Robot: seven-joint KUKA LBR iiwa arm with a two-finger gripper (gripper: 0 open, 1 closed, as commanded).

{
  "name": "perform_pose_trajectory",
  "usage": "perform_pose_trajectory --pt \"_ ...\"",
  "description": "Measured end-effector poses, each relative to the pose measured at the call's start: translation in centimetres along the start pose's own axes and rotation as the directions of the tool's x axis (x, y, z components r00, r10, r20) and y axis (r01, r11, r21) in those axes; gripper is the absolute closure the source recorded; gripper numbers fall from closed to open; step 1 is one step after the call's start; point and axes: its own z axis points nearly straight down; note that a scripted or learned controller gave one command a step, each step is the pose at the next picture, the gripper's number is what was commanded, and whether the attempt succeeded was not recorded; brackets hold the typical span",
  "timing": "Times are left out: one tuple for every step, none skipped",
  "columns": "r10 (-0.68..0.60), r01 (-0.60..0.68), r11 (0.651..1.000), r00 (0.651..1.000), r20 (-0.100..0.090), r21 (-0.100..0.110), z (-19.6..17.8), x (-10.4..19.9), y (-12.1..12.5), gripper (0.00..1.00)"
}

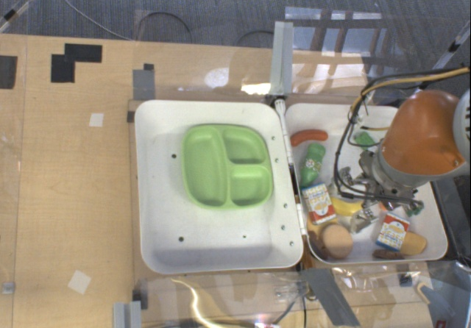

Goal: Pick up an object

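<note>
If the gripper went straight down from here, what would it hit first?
Most likely the yellow banana-like toy in the right bin, beneath the gripper; depth is unclear from this slanted view.

Bright even light, glare on bench point(221, 78)

1. The arm point(423, 135) is cut off by the frame edge at 3 o'clock.
2. The claw point(368, 209) sits under the orange band, its fingertips too cluttered to read.
3. A green item point(362, 139) at the arm's 9 o'clock is partly covered by cables.
</note>
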Motion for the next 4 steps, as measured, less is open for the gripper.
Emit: perform_pose_trajectory --pt "-0.009 0.009 1.000 1.000 0.002 -0.001 0.0 1.0 -0.5 0.00" --pt "0.108 -0.108 0.994 0.994 0.002 0.005 -0.1 0.4 3.1 0.00" --pt "0.119 -0.119 0.993 0.993 -0.003 0.000 0.1 -4.1 2.5 0.00" --pt "0.111 -0.111 0.994 0.994 0.014 0.004 -1.4 -4.7 2.5 1.00"
